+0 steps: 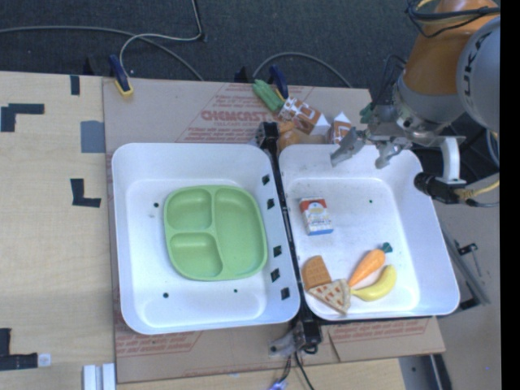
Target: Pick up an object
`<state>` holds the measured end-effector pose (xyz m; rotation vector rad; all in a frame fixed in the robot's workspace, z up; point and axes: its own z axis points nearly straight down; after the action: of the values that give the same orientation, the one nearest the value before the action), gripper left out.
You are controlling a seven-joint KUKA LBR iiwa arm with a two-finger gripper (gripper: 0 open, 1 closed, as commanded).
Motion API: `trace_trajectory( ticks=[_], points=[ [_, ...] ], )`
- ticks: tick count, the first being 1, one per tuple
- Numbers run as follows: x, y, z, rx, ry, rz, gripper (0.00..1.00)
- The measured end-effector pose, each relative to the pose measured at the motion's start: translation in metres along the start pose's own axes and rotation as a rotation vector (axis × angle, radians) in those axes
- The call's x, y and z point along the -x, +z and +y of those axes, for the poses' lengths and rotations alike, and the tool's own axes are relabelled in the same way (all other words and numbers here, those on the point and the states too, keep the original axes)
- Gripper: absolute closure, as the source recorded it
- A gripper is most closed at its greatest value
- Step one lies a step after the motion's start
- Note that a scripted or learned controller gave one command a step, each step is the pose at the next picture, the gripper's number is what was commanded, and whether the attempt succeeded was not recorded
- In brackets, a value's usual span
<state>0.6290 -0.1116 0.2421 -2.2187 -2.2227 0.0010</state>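
The right bin (422,218) holds a small red and white carton (315,216) near its left middle. Toward its front lie a toy carrot (368,263), a yellow banana (378,285), a brown cracker (316,270) and a sandwich wedge (331,296). My gripper (365,153) hangs over the bin's back edge, open, with nothing between its fingers. It is well behind the carton and the food pieces.
A green divided plate (215,231) lies in the left bin (130,218). Small boxes (302,119) and a green clamp (268,94) sit on the cardboard behind the bins. Cables run across the dark floor at the back.
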Motion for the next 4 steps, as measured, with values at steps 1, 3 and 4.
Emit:
trace_trajectory(
  ticks=[1, 3, 4],
  points=[
    [-0.008, 0.153, -0.04, 0.0, 0.001, 0.0, 0.0],
    [-0.01, 0.15, 0.0, 0.0, 0.001, -0.001, 0.0],
    [-0.015, 0.156, -0.014, 0.006, 0.001, -0.003, 0.0]
  ],
)
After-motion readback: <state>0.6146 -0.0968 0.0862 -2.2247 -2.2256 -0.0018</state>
